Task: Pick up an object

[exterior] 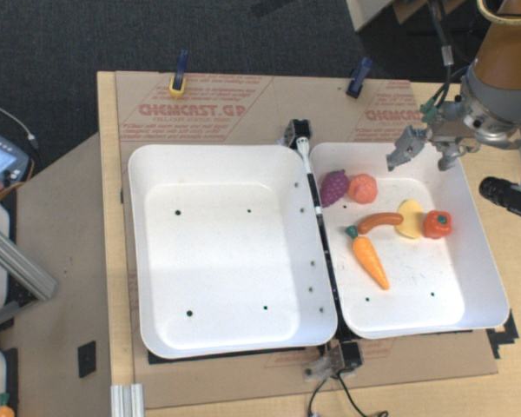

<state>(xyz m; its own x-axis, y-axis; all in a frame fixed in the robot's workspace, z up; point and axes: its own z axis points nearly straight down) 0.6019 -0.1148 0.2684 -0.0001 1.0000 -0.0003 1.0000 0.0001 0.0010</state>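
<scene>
The right bin (469, 307) holds several toy foods. A purple grape bunch (333, 187) lies by the bin's left wall, with a pink-orange peach (362, 188) beside it. A reddish sausage (378, 223) lies in the middle, touching a yellow piece (410, 219) and a red tomato (437, 224). An orange carrot (371, 261) lies below them. My gripper (425, 153) hovers above the bin's far edge, open, with nothing between its fingers.
The left bin (217, 250) sits beside the right one on a cardboard sheet (243, 94). Clamps stand at the back edge: a yellow-blue one (180, 75) and a blue one (359, 77). A black fixture (297, 132) sits between the bins at the back.
</scene>
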